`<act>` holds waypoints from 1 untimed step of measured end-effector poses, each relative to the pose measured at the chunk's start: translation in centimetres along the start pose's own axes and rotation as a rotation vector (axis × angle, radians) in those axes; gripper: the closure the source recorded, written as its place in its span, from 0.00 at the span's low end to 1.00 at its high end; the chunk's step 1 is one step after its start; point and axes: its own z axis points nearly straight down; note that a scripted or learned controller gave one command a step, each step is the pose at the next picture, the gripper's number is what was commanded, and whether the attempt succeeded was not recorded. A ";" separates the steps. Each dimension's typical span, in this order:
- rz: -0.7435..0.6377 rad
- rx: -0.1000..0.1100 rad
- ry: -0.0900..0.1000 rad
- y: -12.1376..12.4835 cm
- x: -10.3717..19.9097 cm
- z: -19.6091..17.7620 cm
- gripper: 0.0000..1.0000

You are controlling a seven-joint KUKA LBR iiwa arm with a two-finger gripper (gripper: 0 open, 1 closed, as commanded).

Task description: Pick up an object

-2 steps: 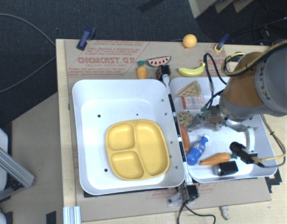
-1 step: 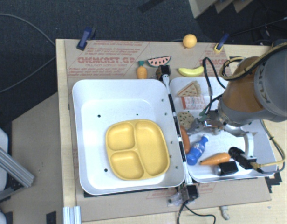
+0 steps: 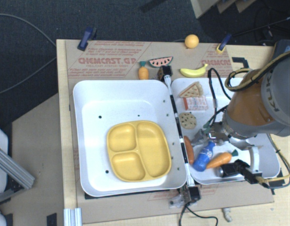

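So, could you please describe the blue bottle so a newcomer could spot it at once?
Look in the right-hand white bin, toward its near end below the grey arm. The blue bottle lies tilted between a red sausage and an orange carrot; it is the only blue item there.

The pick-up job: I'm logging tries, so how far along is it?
Done: the arm has reached over the right bin, its tool low among the toys. In hand: nothing visibly lifted; the blue bottle and toy carrot lie on the bin floor. Left: grasping and raising one object.
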 end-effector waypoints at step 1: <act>-0.003 0.001 0.005 6.9 -5.3 0.0 0.00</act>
